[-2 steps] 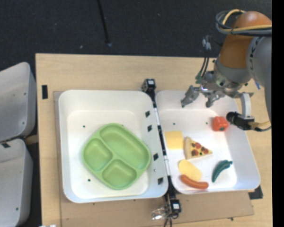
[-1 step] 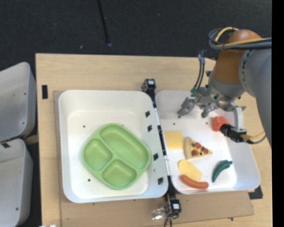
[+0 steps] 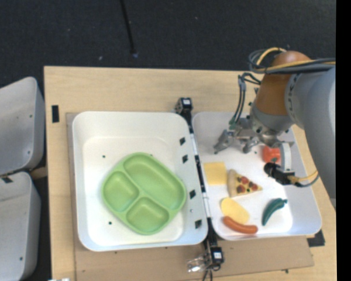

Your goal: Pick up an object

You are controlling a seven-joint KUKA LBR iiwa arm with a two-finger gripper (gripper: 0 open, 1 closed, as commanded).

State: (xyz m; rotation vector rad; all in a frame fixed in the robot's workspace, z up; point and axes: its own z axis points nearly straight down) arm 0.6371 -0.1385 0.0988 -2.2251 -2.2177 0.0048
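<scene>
Pizza slice (image 3: 243, 184) mid right bin (image 3: 307, 215), cheese square (image 3: 215, 172) just left | gripper (image 3: 236, 141) spread, nothing pinched, near far wall | green plate (image 3: 143, 193) left bin (image 3: 82, 157)

Divided plate (image 3: 143, 193) in left bin (image 3: 82, 157), toy foods (image 3: 243, 183) in right bin (image 3: 304, 215), claw (image 3: 237, 140) above them.
</scene>
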